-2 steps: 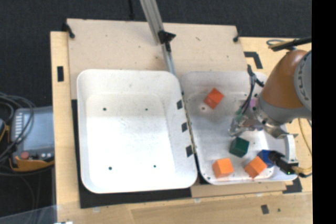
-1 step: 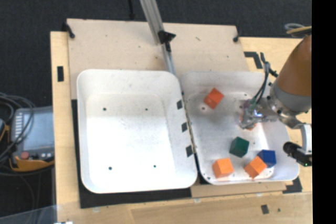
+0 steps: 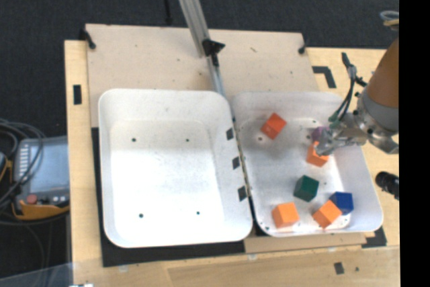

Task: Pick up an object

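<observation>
Several small blocks lie in the right bin point(image 3: 289, 104). My gripper point(image 3: 324, 142) reaches in from the right and hangs directly over an orange block point(image 3: 316, 158) near the bin's right wall, partly covering its top. An orange cube point(image 3: 273, 126) sits to the upper left of the gripper. Below it stands a dark green cube point(image 3: 306, 187). Along the bin's front edge are an orange cube point(image 3: 285, 214), another orange cube point(image 3: 327, 214) and a blue cube point(image 3: 342, 201).
The left bin point(image 3: 168, 165) sits beside the right one, with a low divider point(image 3: 239, 161) between them. A slanted aluminium pole point(image 3: 191, 7) comes down to the back edge between the bins. A pendant with cables point(image 3: 37, 175) lies off the bench at left.
</observation>
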### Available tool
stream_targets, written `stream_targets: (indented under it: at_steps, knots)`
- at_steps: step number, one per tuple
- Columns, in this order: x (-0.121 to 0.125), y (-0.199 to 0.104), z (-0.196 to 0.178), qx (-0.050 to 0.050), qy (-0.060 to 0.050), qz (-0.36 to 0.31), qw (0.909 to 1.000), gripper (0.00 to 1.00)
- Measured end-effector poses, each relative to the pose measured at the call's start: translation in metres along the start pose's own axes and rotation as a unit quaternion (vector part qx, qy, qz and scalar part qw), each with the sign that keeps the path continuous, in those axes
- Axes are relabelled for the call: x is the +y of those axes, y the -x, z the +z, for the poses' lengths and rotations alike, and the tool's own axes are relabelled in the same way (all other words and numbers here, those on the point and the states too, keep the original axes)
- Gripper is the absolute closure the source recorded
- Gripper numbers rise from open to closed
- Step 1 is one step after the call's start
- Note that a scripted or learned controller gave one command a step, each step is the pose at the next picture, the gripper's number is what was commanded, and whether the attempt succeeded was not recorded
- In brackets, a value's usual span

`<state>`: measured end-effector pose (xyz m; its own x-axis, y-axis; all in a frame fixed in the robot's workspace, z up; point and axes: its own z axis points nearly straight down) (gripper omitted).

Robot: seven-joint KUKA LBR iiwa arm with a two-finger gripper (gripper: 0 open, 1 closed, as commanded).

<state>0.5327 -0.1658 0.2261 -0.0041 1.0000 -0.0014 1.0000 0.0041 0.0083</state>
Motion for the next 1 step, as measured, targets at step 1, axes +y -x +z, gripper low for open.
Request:
stream_targets:
  at_steps: [1]
  knots:
    - [0.0019, 0.0013, -0.0435, 0.0, 0.0, 0.0, 1.0, 1.0]
